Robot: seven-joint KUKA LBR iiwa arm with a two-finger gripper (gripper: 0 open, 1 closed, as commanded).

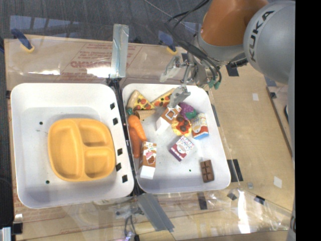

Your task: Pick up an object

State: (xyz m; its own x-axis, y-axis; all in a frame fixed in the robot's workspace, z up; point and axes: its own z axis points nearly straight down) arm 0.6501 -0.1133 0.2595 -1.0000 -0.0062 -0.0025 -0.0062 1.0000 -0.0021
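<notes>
Toy food (pixel 170 127) lies just below the gripper (pixel 176 98) in right bin (pixel 218 149)

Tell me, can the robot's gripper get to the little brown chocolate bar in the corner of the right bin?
Probably yes. The small brown chocolate bar lies flat on bare white bin floor, apart from the other toys, with nothing on top. The gripper hangs over the bin's far side, so it would have to cross over the toy pile; the near bin wall is close.
</notes>
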